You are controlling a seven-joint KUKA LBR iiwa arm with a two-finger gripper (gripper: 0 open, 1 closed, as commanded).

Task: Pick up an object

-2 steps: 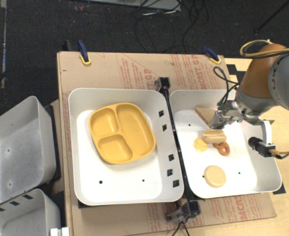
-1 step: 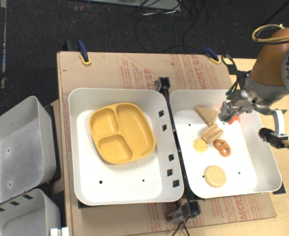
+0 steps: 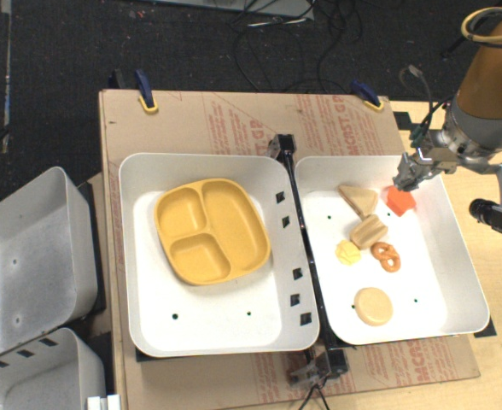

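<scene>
My gripper [image 3: 407, 178] sits right above the red block [image 3: 400, 201]. I cannot tell its grip. The block could slip away sideways.

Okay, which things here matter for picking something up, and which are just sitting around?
Job: gripper over the red piece; wedge, block, yellow lump, pretzel and disc in the right bin.
Lying about: yellow tray in the left bin.
</scene>
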